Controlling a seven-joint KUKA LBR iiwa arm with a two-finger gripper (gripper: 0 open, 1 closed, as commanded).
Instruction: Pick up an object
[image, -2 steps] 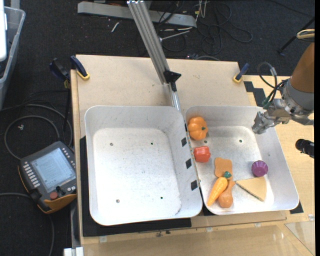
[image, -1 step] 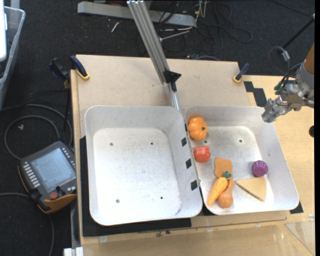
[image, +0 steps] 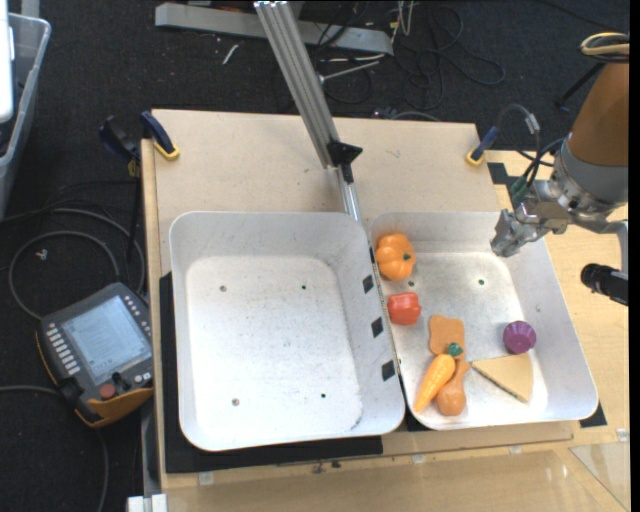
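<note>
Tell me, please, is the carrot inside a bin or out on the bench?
Inside: the carrot lies in the right bin, beside the cheese wedge.

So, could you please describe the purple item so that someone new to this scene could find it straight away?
Look in the right-hand bin, the one holding the toy food. Near its right wall sits a small round purple piece, just above the pale yellow cheese wedge. It is the one purple thing there; its neighbours are orange, red or yellow.

Bins (image: 200, 240) white; pumpkin (image: 394, 256) orange; tomato (image: 404, 308) red; onion (image: 518, 337) purple; cheese wedge (image: 506, 377) pale yellow; carrot (image: 435, 378) orange, green top.
</note>
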